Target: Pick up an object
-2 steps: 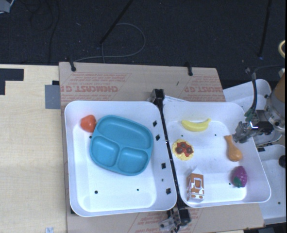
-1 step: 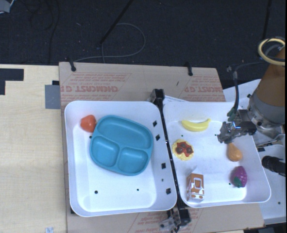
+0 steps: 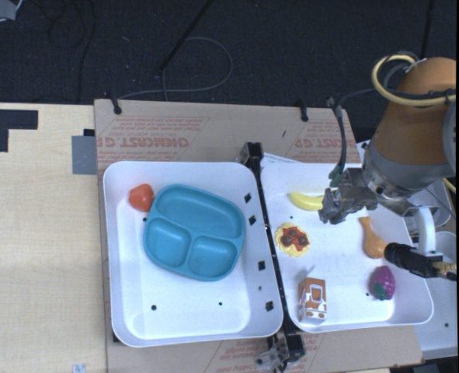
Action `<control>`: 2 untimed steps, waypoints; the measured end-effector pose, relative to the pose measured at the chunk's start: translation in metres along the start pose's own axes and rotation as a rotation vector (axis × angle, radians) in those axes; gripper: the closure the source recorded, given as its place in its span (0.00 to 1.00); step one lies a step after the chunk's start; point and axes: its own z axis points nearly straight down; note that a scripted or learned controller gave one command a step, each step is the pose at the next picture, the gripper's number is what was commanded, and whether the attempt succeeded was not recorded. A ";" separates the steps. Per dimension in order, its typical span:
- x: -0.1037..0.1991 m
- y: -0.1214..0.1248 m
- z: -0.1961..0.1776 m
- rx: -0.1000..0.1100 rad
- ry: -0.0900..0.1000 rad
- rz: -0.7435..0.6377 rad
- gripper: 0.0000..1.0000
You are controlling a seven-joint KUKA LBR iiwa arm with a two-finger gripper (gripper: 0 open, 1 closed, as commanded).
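Observation:
The right bin [image 3: 345, 313] holds several toy foods: a yellow banana [image 3: 306, 200] at the back, a round pizza-like piece [image 3: 293, 240] in the middle, an orange drumstick-shaped piece [image 3: 373, 239], a magenta berry [image 3: 382, 282] and a small brown-and-white carton [image 3: 313, 299] at the front. My gripper [image 3: 332, 210] hangs over the back of this bin, just right of the banana's end and above and to the right of the pizza piece. I see nothing held in it.
The left bin [image 3: 128, 301] holds a blue divided plate [image 3: 193, 231] and a small red-orange ball [image 3: 141, 197] at its back left. A black divider bar [image 3: 264, 239] runs between the bins. The orange-banded arm [image 3: 415, 123] fills the upper right.

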 end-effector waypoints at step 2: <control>0.107 0.009 0.012 0.003 0.000 -0.001 1.00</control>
